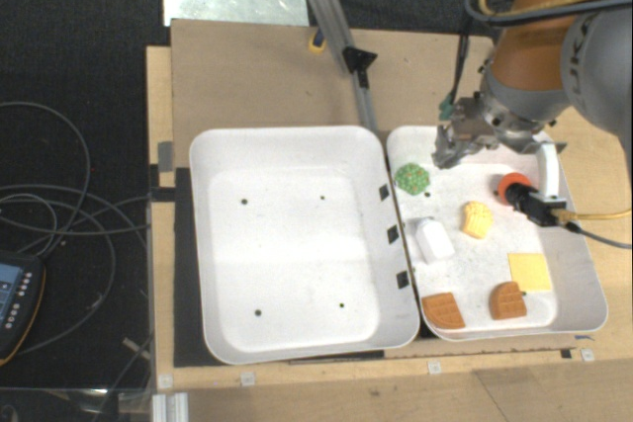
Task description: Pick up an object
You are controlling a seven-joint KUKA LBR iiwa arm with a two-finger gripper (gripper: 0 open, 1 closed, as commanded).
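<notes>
The right bin holds several small things. A green bumpy ball lies near its back left corner. A yellow corn-like piece sits in the middle, with a white block to its left. A flat yellow square and two brown pieces lie toward the front. A red-orange round thing rests at the back right. My gripper hangs over the bin's back edge, just up and right of the green ball, with nothing seen in it.
The left bin stands beside the right one, with black clips along the shared wall. A slanted grey pole crosses the brown bench behind the bins. Cables lie on the dark floor at left.
</notes>
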